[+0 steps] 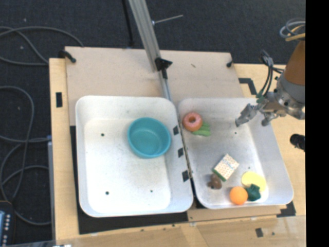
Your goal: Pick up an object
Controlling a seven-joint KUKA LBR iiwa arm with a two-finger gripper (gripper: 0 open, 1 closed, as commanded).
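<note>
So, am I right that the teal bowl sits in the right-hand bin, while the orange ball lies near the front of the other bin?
Not quite: the camera view shows the teal bowl in the left-hand bin. The orange ball lies near the front of the other bin, the right-hand one.

The arm (pixel 294 73) enters from the right edge of the camera view, its orange band uppermost and the grey wrist below it. The gripper (pixel 255 115) extends leftward from the wrist. Its two fingers (pixel 243 117) are spread apart, with nothing between them.
</note>
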